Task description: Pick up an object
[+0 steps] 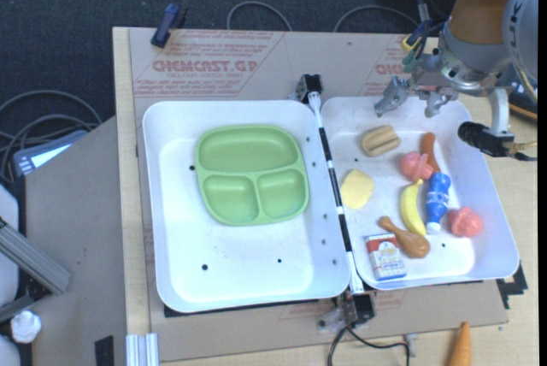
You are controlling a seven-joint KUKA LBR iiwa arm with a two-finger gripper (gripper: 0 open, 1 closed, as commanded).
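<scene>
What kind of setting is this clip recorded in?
Probably a robotics lab bench set up for grasping trials: two white bins on a workbench, toy food such as a banana in the right one, loose cables on dark carpet, and a robot arm.

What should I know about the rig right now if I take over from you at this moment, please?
Gripper: jaws open, holding nothing, above the far edge of the right bin.
Right bin holds: hot dog bun, yellow chip, banana, blue bottle, drumstick, small carton, carrot stick and two pink pieces.
Left bin holds a green divided plate.
Done: nothing picked yet.
Left: descend, grasp an object; the bun lies nearest.
</scene>
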